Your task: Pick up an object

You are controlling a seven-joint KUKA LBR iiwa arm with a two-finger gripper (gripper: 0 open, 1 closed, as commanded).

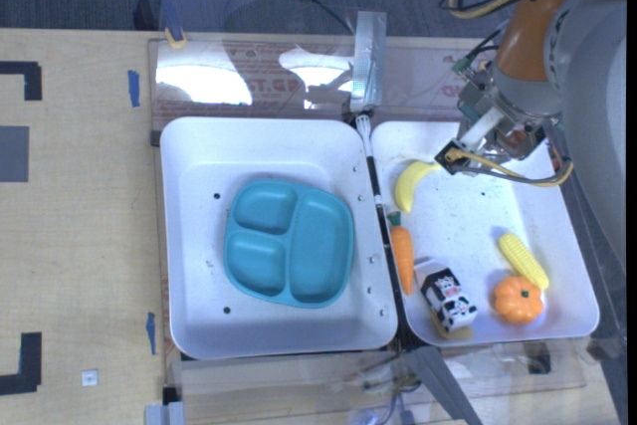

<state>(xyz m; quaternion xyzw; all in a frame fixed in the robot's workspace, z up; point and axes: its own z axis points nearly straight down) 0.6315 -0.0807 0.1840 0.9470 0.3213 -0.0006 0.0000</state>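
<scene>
The right bin holds a yellow banana at its upper left and an orange carrot along its left wall. A black-and-white toy cow stands at the bin's front. A yellow corn cob lies at the right, with a small orange pumpkin just below it. My gripper hangs over the bin's back right part, to the right of the banana and above the corn. I see nothing held in it.
In the left bin a blue divided plate lies near the middle. A metal post stands behind the wall between the two bins. The grey arm fills the upper right corner.
</scene>
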